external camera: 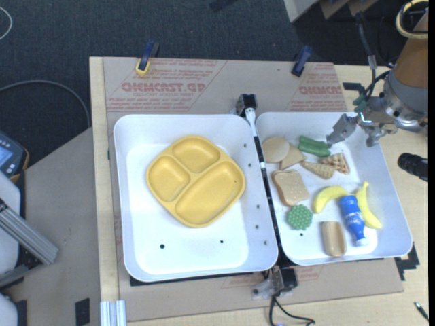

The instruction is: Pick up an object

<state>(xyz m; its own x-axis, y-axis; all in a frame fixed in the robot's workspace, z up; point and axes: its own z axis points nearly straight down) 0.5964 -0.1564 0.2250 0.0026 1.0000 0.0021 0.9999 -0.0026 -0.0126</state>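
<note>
My gripper hovers over the far right part of the right bin, its two fingers spread apart with nothing between them. One fingertip sits just above and right of a green pickle-like piece. Below it lie a waffle piece, a tan round biscuit and a toast slice. Nearer the front are a green broccoli head, two yellow bananas, a blue bottle and a tan bread roll.
A yellow divided plate lies in the left bin. A black and white divider rail runs between the bins. Clamps hold the cardboard at the back edge.
</note>
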